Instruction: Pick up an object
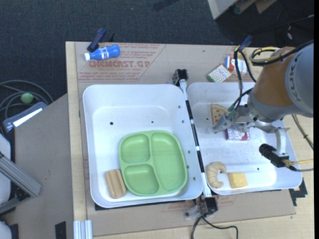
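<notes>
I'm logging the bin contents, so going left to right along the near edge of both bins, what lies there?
Bread piece → green divided tray → croissant → yellow block.

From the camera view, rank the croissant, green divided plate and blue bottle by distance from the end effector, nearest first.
End effector, right bin.
1. Croissant, right bin, near-left corner.
2. Green divided plate, left bin.
3. Blue bottle, on the bench beyond the left bin.
</notes>
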`<act>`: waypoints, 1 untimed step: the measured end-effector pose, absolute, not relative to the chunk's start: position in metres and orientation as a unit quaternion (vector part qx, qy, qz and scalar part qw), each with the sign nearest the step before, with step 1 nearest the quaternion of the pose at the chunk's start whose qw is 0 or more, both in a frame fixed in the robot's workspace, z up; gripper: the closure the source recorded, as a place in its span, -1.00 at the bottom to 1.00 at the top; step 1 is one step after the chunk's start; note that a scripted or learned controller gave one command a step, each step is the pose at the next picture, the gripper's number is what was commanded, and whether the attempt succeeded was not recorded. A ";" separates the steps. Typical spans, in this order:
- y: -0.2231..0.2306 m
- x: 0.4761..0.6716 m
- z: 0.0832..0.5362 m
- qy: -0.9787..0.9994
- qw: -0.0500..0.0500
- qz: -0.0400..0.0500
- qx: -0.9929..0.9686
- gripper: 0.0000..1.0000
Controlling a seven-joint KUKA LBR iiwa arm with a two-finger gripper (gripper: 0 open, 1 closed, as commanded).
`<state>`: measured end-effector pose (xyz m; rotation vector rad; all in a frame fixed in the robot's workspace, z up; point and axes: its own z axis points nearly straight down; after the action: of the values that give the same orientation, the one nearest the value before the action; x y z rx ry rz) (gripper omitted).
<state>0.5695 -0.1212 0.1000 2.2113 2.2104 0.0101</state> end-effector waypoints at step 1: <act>-0.093 0.636 0.085 0.707 0.001 0.001 0.707 -1.00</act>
<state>0.6362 -0.0928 0.0849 2.2194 2.2219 0.0028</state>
